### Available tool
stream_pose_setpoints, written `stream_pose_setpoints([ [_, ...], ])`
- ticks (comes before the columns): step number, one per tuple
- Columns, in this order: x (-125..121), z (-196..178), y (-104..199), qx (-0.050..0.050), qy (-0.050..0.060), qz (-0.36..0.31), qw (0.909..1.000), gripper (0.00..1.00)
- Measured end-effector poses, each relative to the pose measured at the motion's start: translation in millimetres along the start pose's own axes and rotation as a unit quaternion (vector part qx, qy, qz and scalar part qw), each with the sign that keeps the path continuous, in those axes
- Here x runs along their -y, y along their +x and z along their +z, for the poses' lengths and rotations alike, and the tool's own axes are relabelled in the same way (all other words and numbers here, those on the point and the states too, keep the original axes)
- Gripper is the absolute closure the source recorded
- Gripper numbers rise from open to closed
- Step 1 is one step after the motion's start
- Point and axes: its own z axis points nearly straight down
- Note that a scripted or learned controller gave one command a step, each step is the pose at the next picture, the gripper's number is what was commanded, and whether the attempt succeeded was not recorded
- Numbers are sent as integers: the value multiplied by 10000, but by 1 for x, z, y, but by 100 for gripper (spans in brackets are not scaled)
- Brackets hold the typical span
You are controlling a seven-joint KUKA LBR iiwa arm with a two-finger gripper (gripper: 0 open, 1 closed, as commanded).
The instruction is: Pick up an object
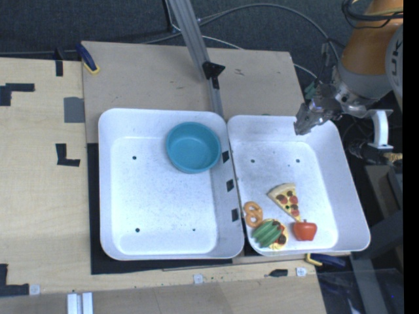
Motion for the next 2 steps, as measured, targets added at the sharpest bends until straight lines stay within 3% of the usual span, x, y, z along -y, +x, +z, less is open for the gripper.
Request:
stream_pose_setpoints([
  [2,38,27,98,-9,30,-22,10000,100],
])
